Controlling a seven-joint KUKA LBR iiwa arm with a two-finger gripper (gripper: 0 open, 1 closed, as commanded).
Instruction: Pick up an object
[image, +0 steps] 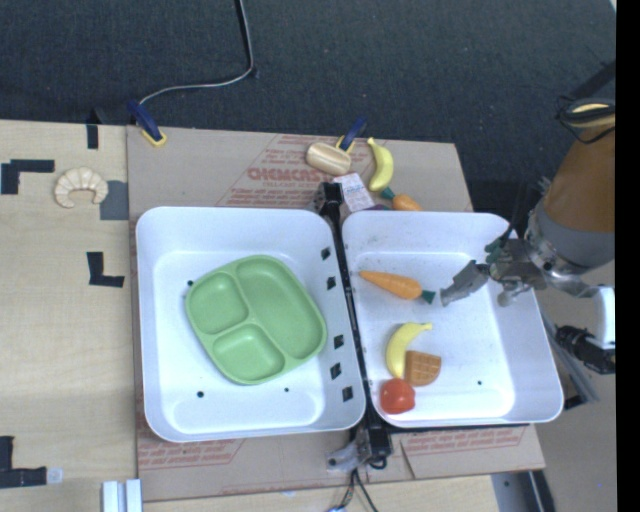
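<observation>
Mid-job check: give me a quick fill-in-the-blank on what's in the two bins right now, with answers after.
1. The green divided tray lies in the ____ bin as the camera sees it.
2. The carrot lies in the right bin, above the ____ banana.
3. The red tomato sits nearest the bin's ____ edge.
4. The tool is over the ____ bin.

Answers: left; yellow; bottom; right
</observation>
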